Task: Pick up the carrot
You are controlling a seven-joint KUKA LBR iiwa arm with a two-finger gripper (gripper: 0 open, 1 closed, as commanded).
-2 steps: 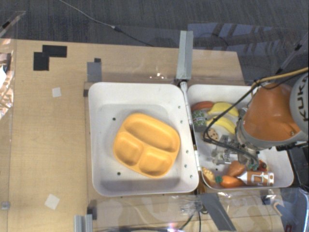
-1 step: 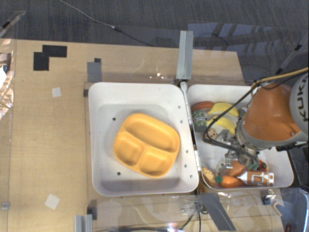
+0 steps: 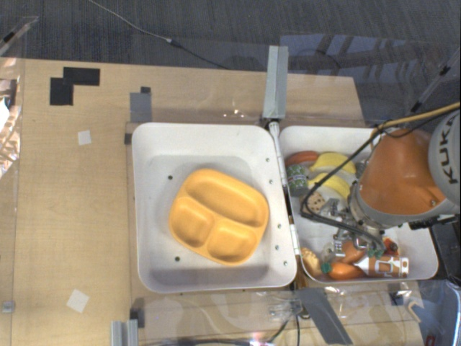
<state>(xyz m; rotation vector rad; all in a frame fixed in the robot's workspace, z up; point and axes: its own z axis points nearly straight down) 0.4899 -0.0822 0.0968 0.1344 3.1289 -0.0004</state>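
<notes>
The carrot (image 3: pixel 345 270) is a small orange piece lying near the front wall of the right bin (image 3: pixel 429 264). My gripper (image 3: pixel 354 245) hangs low over the front of that bin, just above and slightly behind the carrot. Another orange-red item (image 3: pixel 354 251) sits right under the gripper, partly hidden by it. The arm's orange band (image 3: pixel 400 175) covers the middle of the bin.
In the left bin (image 3: pixel 151 193) lies a yellow compartment plate (image 3: pixel 218 215). The right bin also holds a banana (image 3: pixel 333 171), a red item (image 3: pixel 301 157), a green can (image 3: pixel 297 179) and a white bottle with a red label (image 3: pixel 387 267) beside the carrot.
</notes>
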